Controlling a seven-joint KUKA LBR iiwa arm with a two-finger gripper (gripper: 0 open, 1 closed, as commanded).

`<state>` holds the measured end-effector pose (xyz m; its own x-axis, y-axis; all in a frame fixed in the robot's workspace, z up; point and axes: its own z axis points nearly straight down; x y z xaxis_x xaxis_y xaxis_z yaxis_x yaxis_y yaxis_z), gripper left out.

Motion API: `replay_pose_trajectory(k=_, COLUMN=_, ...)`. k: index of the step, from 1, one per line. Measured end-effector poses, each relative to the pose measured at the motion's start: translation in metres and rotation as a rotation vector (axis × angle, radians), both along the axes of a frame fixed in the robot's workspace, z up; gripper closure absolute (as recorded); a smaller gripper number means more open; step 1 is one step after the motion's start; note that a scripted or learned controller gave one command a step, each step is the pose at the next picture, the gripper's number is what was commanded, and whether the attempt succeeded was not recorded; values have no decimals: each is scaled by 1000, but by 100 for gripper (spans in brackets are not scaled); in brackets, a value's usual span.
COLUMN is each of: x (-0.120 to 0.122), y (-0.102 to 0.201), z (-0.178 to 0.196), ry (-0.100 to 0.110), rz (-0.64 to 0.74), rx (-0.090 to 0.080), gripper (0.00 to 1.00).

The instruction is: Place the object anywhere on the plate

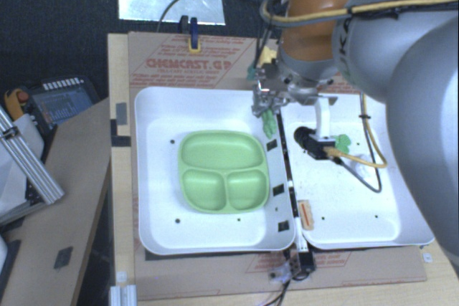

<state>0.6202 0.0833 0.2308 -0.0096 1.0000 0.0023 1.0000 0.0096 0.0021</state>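
Simply smooth, three-compartment green plate (221,172)

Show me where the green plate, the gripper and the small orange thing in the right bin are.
green plate (215,150): camera view, on its large upper compartment.
gripper (264,110): camera view, at its tip above the bins' divider.
small orange thing (306,215): camera view, on its middle, near the right bin's left wall.

At centre frame, a green three-compartment plate (221,172) lies in the left white bin (154,118). Just above its upper right, the gripper (267,111) holds a small green object (270,125) over the divider between the bins. Another green piece (343,142) lies in the right bin (358,218).
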Motion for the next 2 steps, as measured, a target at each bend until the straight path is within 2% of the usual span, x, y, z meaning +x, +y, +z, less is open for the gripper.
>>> replay_pose_trajectory(k=1, x=-12, y=44, z=1, ry=2, rz=0, rx=-1, gripper=100)
replay_pose_trajectory(k=2, x=-9, y=45, z=-17, ry=3, rz=-4, rx=-3, gripper=100)
